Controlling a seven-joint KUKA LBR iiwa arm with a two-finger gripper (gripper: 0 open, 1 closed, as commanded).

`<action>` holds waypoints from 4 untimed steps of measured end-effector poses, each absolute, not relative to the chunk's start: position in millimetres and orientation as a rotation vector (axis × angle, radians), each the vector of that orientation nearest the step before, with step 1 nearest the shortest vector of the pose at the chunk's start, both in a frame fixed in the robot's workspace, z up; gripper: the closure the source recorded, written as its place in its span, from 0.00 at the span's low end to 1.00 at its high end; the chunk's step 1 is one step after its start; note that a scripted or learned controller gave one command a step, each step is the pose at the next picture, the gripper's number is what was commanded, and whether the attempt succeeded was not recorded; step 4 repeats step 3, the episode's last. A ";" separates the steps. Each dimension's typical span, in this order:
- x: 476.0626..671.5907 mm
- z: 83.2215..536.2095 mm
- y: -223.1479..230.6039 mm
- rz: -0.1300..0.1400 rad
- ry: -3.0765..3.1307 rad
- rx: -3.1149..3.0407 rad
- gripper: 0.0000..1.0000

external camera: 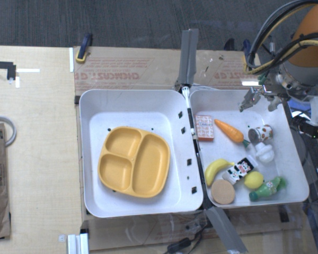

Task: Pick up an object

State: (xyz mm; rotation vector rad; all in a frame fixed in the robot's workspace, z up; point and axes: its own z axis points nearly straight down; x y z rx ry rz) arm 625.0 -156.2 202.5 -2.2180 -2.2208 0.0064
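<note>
Orange carrot (pixel 229 130) lies in the right bin (pixel 297 168), toward its far side, just right of a pink card (pixel 204 127) and well apart from the crowded near cluster of banana (pixel 217 169), lemon (pixel 254 180) and green toy (pixel 267 189), so I judge it the cleanest object to go for. My tool (pixel 261 99) hangs above the far edge of that bin with nothing in it, and I cannot tell how far its fingers are spread. To do this well I would bring it left and nearer, line the fingers across the carrot's thick middle, and descend straight so the card and the small brown-and-white toy (pixel 261 134) are not nudged.
</note>
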 end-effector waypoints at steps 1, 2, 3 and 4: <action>597.3 90.4 -119.7 0.004 -2.185 -2.257 0.00; 597.0 96.8 -121.8 0.008 -2.177 -2.260 1.00; 581.6 188.6 -87.5 0.009 -1.768 -2.595 1.00; 581.6 188.6 -87.5 0.009 -1.768 -2.595 1.00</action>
